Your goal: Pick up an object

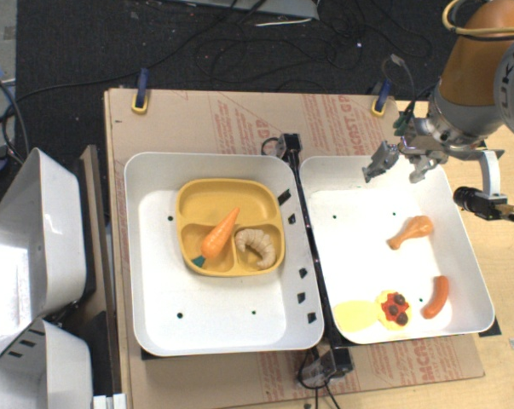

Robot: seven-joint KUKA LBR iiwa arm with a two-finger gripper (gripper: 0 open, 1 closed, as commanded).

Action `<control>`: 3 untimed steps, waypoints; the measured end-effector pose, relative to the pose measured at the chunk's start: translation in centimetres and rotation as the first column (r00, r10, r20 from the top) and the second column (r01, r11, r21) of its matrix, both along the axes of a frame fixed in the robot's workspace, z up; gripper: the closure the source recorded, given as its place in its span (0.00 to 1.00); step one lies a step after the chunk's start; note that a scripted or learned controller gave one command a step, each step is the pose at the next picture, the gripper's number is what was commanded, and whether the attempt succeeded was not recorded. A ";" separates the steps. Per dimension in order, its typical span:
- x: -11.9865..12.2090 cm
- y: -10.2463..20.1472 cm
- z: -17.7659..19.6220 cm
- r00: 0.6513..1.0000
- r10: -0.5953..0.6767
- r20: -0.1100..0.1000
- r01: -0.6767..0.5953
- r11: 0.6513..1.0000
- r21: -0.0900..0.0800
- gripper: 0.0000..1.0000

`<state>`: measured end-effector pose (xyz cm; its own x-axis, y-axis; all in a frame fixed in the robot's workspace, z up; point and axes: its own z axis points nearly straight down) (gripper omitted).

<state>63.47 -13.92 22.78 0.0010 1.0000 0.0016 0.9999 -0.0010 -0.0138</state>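
We see the tool (403, 162) poised over the far edge of the right bin (359, 220), its two fingers spread wide with nothing between them. Nearer in that bin lie a toy chicken drumstick (410, 231), a sausage (436, 296) at the right wall, and a yellow slice (355, 315) just beside a berry cluster (395, 308). In the left bin (154, 296) we note a yellow divided plate (231, 196) carrying a carrot (220, 234) and a shrimp (257, 245) in separate compartments. Both bins rest on the counter (205, 113).
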 end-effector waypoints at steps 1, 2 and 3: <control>0.2 0.1 0.9 1.000 0.003 0.014 -0.003 1.000 -0.002 0.00; -0.1 -0.9 -4.8 1.000 -0.001 0.009 0.001 1.000 -0.002 0.00; -0.4 -1.1 -9.2 1.000 -0.001 0.010 0.001 1.000 -0.002 0.00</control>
